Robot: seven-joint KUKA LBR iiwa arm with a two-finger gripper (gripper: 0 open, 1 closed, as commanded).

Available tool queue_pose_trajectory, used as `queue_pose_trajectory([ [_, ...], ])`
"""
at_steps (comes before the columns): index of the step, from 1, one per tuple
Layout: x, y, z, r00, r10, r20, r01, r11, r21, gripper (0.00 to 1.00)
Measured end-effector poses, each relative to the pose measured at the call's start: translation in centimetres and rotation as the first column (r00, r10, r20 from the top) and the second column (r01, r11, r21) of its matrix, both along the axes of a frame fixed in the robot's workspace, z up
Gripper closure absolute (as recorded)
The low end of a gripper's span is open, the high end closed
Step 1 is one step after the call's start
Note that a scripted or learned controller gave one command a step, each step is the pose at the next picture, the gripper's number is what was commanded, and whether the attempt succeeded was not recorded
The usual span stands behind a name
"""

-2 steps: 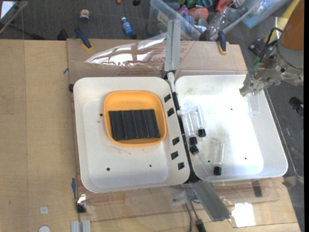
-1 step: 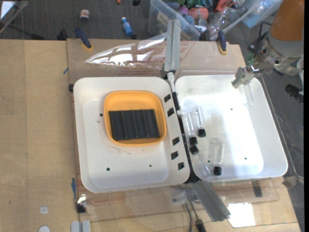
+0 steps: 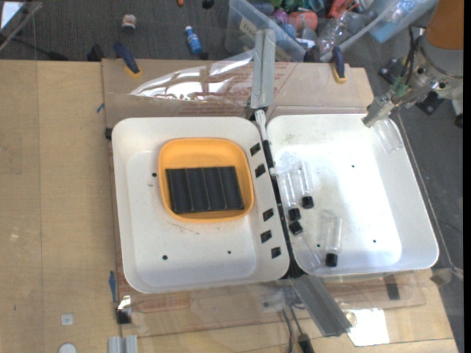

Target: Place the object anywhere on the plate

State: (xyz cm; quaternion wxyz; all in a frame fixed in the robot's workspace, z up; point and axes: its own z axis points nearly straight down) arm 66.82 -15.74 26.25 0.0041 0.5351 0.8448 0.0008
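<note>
An orange plate [image 3: 206, 151] sits in the left white bin [image 3: 140, 256]. A dark ridged rectangular block [image 3: 204, 189] lies flat on the plate. In the right bin [image 3: 383, 197], near its left side, lie clear plastic vials with black caps: a pair [image 3: 295, 184] close to the divider and one more [image 3: 329, 234] nearer the front. My gripper [image 3: 380, 112] hangs over the far right corner of the right bin, well away from the vials and the plate. Nothing shows in its grasp.
A metal divider rail [image 3: 263, 72] runs between the bins, with black clips [image 3: 266, 215] along the left bin's right rim. A tote of colourful toys [image 3: 316, 6] stands behind the bench. A clear plastic sheet [image 3: 191, 83] lies behind the left bin.
</note>
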Motion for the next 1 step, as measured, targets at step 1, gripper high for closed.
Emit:
queue_pose_trajectory([
  [1, -0.02, -2.19, 5.46, 0.968, 0.251, 0.001, -0.251, 0.968, -0.003, 1.00],
])
